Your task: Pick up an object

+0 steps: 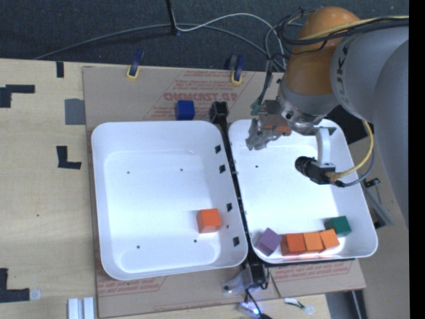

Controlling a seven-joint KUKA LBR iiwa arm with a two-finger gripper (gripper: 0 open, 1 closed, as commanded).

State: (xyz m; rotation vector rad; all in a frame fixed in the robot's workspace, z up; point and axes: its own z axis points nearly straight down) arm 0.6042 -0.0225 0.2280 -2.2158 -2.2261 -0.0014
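Note:
My gripper point(261, 137) hangs over the far left corner of the right bin point(292, 191), well above its floor. Something small and orange-red shows at the fingers, but I cannot tell whether it is a held block or part of the hand. An orange cube point(208, 220) lies in the left bin point(133, 198), near its front right. Along the right bin's front edge sit a purple block point(267, 241), two orange blocks point(293, 244) point(313, 242), a lighter orange block point(330, 238) and a green block point(340, 226).
A blue block point(185, 109) rests on the cardboard behind the left bin. A black clip point(219, 112) sits at the top of the divider between the bins. Cables trail across the back. The grey arm point(372, 58) fills the upper right.

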